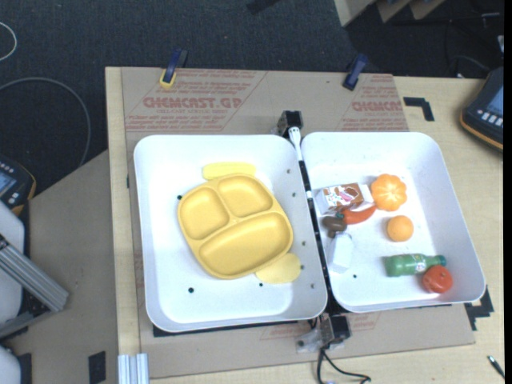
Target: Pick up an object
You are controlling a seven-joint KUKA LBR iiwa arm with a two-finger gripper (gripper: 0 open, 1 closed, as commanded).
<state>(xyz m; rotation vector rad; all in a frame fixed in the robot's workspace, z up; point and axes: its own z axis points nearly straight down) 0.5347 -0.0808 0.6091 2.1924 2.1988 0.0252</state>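
Worktop [120, 214] is a brown board with red printed lettering, clamped at the far edge by two clips [170, 69]. It carries two shallow white bins side by side, touching along the middle seam.

Left bin [152, 278]: one big yellow divided tray [234, 225], three compartments, sitting rotated a bit off the bin's axis. Two pale yellow flat pieces poke out from under it, one at the far edge [228, 170], one at the near right corner [282, 270].

Right bin [448, 182] has all the small stuff, candidates for the pick:
- small snack packet [342, 198], white with red print, near the seam
- green bottle [410, 264] lying on its side, toward the near edge
- orange pumpkin-like fruit [389, 192], ribbed, just right of the packet
- red tomato [437, 279], touching the bottle's right end
- plain orange ball [399, 229], between the ribbed fruit and the bottle
- red chili pepper [358, 214], just below the packet
- small brown lump [334, 223] at the pepper's left end
- a pale, hard-to-read item [342, 253] below that; can't tell what it is

All items rest on the bin floor, none lifted.

End effector: cannot tell its state from this view.
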